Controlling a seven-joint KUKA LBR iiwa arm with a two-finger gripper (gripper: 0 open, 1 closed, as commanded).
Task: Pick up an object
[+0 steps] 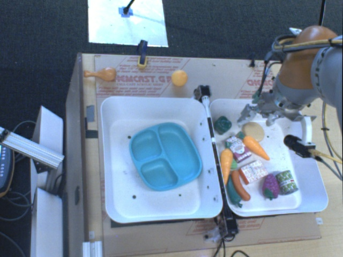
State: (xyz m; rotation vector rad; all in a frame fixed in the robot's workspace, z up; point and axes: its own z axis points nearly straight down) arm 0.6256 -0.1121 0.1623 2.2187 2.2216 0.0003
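Single fixed camera above bench [161,71], looking down at slant on both bins [115,159], moderately far.

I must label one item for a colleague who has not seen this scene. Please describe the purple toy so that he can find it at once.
Look in the right white bin, at its near end. The purple toy, like a bunch of grapes, lies there beside a green-labelled can. It is the sole purple item; its other neighbours are orange carrots.

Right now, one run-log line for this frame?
arm: over right bin | claw: open, above cream round object, holding nothing | left bin: blue divided plate | pick: not yet done
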